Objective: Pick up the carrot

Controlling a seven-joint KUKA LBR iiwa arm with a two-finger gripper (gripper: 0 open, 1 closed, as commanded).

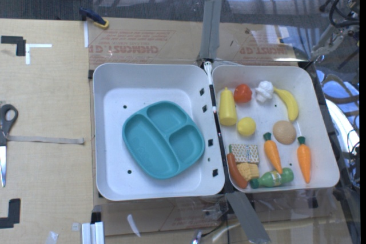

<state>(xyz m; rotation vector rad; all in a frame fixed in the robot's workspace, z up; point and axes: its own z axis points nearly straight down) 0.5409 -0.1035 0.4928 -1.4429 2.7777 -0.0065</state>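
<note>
Across the camera view, looking down at a slant, we see two white bins side by side. The left bin [108, 180] holds a teal divided plate [164, 139], smooth, glossy and rounded at the corners. The right bin [260, 114] holds a crowd of toy food, and we find two carrots there. One carrot [272, 152] lies near the middle, just left of a tan egg-shaped piece [284, 132]. A second carrot [303, 160] lies near the right wall, apart from its neighbours. Both are orange tapered cones with a green tuft at the upper end and the point toward the near rim; they look like hard, slick plastic.

Around them lie a curved banana [287, 103], a red tomato [242, 93], a lumpy white piece [263, 90], a yellow ball [246, 126] and a green piece [273, 178] that nearly touches the first carrot's tip.

We judge the task to be at its very start: both carrots rest untouched on the bin floor. How the jaws stand we cannot tell. The next move, we think, calls for a descent over the second carrot, which has more room around it, with the jaws set across its thicker upper half, since the taper and slick skin could let it slip.
</note>
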